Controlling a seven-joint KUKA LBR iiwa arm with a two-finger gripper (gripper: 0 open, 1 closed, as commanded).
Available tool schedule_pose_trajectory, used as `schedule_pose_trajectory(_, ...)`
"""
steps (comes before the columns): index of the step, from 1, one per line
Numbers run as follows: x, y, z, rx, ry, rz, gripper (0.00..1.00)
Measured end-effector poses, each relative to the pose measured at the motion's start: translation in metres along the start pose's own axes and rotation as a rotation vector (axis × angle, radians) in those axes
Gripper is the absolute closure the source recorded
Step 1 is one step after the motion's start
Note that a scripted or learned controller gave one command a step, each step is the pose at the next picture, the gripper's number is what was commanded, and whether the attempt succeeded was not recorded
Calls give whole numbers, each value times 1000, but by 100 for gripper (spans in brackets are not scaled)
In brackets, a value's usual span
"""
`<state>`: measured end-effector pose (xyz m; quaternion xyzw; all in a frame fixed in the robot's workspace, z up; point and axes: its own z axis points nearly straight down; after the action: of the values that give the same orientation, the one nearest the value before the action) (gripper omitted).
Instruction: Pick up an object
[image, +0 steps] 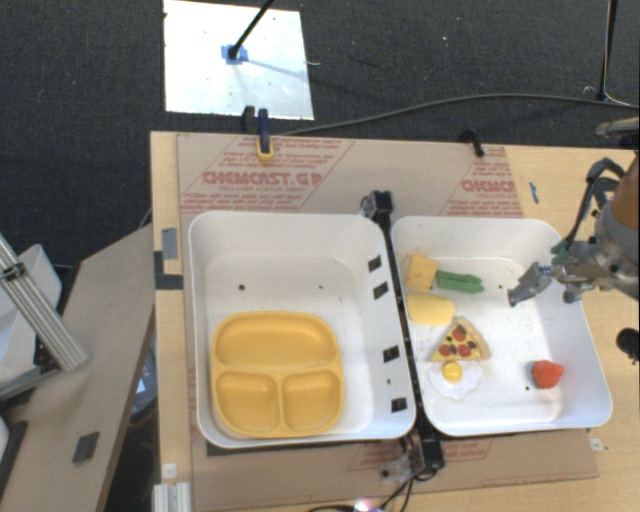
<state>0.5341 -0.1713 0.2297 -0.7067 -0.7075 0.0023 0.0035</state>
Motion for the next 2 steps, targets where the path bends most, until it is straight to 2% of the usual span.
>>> schedule_pose_trajectory(1,0,2,-5,-9,-2,-2,0)
schedule_pose_trajectory(2,0,0,58,-4,-1,0,0)
